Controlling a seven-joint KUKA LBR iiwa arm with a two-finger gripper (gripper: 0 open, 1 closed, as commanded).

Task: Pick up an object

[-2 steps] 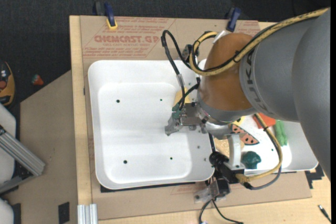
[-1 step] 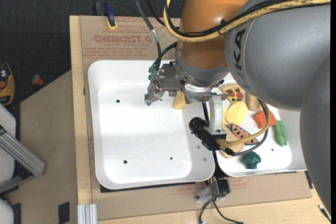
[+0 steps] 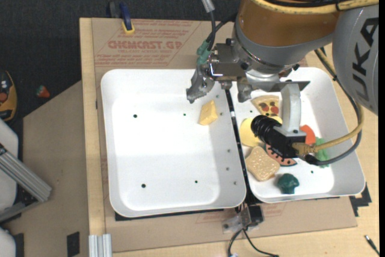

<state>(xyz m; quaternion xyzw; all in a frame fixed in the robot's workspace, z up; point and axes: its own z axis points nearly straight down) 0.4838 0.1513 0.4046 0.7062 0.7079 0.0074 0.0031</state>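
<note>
While the claw [image 3: 220,92] is hanging over the wall shared by the two bins, its fingers [image 3: 196,89] are standing spread apart with nothing between them, so it is released and empty.

The nearest candidate is lying just below the finger on the left-bin side. It is a yellow wedge [image 3: 208,112], sitting alone in the left bin [image 3: 120,147] close to that bin's right wall and not touching the claw.

Judged by its look, the wedge is presenting as a small toy food piece: probably light, stiff and smooth-skinned. Its sloping faces are likely to be letting the fingers slide off, so the two flatter opposing sides are offering the better hold. The nearby wall is leaving little room for a finger on that side.

Further out, the right bin [image 3: 343,129] is carrying a crowded group, including a pizza slice [image 3: 267,105], a tan biscuit [image 3: 261,163] and a green lump [image 3: 287,182]. These are packing closely and looking harder to single out.

Both bins are resting on the surface [image 3: 90,129].
</note>
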